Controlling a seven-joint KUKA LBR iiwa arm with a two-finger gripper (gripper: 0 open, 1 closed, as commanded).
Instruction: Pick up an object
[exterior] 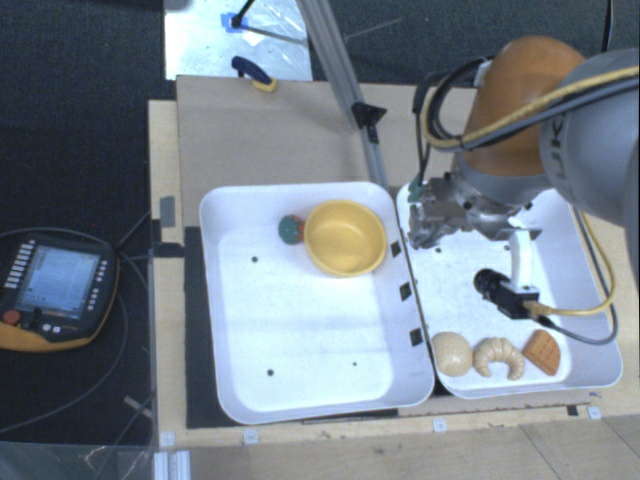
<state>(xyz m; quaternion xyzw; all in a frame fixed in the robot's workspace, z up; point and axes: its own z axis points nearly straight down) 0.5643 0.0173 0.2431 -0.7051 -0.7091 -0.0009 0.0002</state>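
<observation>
Bowl (345, 238), yellow and upright, stands at the far right of the left bin (300, 368), close to its far wall; a small green ball (290, 229) lies just beside the bowl's left rim, touching it or nearly so. Three more things lie in a row along the near wall of the right bin (592, 278): a pale round roll (451, 353) at the left, a croissant (499, 356) in the middle, an orange cracker (541, 350) at the right; roll and croissant are touching or nearly so, and the cracker is just beside the croissant.

The gripper (428, 223) hangs over the far left corner of the right bin, well apart from the three things at the near wall and apart from the bowl across the rims of the two bins; nothing is seen held in it; whether it is wide or narrow I cannot tell, since the wrist hides it from above. The arm (520, 88) comes in from the right, its orange band over the bin's far edge; a black unit (500, 290) with a yellow cable hangs below the wrist, over the middle of the right bin.

On the bench (260, 138) beyond the bins a grey pole (335, 48) slants; a blue and yellow clamp (252, 71) sits at the bench's far edge; a pendant (55, 288) lies on the floor at the left.
</observation>
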